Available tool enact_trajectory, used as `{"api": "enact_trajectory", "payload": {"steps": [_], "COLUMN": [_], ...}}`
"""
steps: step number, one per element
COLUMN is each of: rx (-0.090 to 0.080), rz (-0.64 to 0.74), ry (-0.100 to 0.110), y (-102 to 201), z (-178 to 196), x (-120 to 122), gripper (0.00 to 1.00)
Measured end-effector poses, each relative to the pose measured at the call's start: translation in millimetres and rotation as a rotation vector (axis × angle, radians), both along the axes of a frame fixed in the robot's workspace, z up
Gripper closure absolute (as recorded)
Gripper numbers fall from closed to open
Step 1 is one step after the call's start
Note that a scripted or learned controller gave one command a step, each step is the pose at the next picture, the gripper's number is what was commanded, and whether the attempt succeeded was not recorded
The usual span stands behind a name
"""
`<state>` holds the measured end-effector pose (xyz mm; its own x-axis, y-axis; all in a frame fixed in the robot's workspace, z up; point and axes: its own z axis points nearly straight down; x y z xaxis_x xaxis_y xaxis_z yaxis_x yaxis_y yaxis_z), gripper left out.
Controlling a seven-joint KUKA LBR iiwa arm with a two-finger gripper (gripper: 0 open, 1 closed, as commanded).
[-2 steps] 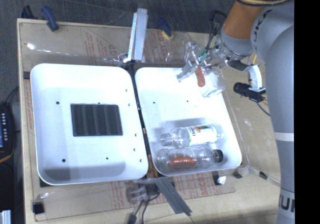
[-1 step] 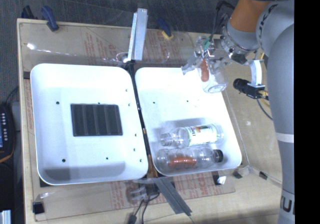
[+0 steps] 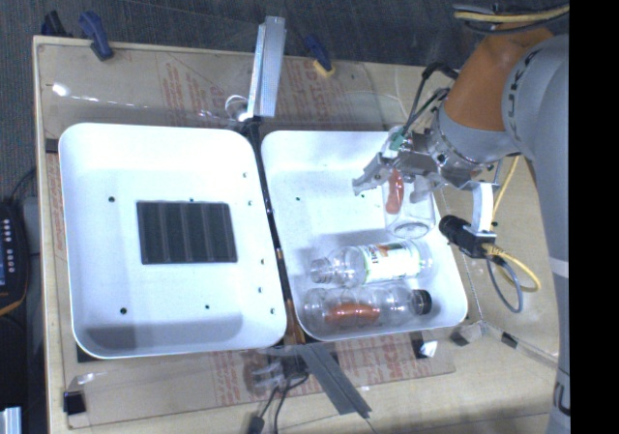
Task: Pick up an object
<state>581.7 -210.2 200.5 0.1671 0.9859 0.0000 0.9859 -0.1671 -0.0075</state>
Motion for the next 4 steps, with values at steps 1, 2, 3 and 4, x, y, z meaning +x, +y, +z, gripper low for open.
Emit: {"api": "enact_trajectory", "payload": {"steps": [1, 2, 3, 4], "rx": [0.0, 0.0, 0.0, -0.002], "rz": [0.028, -0.032, -0.033, 0.17], "ry": [0.0, -0.001, -0.001, -0.009], "y": [6, 29, 29, 8], "z": [-51, -72, -72, -106], "x": [-27, -38, -38, -2], "gripper": [0.0, 0.0, 0.0, 0.0]}}
